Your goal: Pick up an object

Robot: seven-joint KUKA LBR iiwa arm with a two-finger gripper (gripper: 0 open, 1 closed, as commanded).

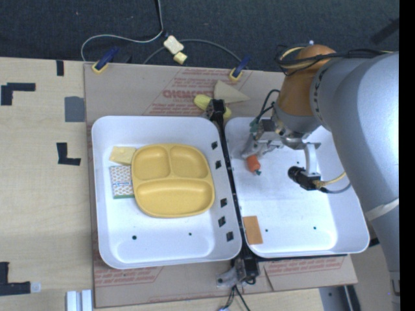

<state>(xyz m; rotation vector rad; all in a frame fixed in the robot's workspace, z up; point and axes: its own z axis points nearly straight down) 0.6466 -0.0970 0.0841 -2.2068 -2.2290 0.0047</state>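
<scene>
here the arm (353,102) reaches in from the right and bends down over the right bin (324,238). the claw (259,149) sits low over the upper left part of that bin, close to the divider between the two bins. a small red-orange object (252,164) lies on the bin floor just below and beside the claw tip; whether the claw touches it cannot be told. the fingers are too small and blurred to read, so their opening cannot be told, and nothing is visibly held between them. an orange card (252,229) lies flat near the lower left corner of the right bin, well apart from the claw.

the left bin (117,245) carries a yellow divided tray (172,180) near its centre. two small flat items (121,170) lie just beside the tray's left edge, one pale yellow, one patterned. both bins rest on a cardboard sheet (175,89) on the surface (39,193). a yellow piece (203,101) lies on the cardboard above the bins.
</scene>
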